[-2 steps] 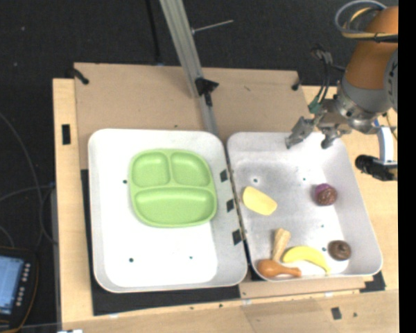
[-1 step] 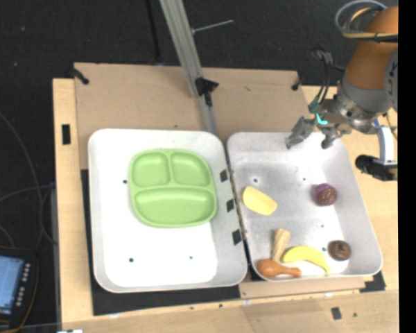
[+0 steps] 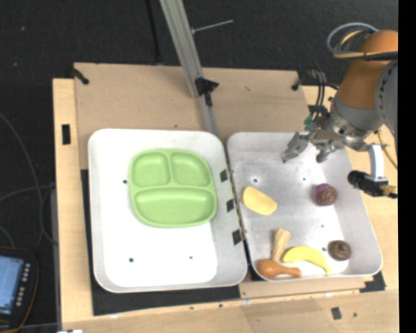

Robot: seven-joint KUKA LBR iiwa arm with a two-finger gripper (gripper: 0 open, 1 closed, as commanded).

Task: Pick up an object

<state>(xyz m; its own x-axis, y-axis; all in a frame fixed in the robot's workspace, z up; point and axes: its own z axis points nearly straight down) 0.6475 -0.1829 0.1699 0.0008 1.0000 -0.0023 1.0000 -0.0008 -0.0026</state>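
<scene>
Grey robot arm with orange band (image 3: 364,82) at upper right, green three-part plastic plate (image 3: 173,188) in left white bin (image 3: 111,255), two-finger gripper (image 3: 309,148) spread open, holding nothing, over right white bin (image 3: 263,158), yellow toy banana (image 3: 306,258) lying lower right, long side left to right, tip pointing right, yellow wedge (image 3: 259,201), purple ball (image 3: 325,194), brown round toy (image 3: 339,250)

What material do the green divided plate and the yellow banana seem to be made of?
Green divided plate: probably moulded plastic, with an even pale green colour, rounded compartment edges and a soft sheen. Yellow banana: likely a plastic or rubber toy, since its colour is uniform and smooth, though real fruit cannot be excluded.
</scene>
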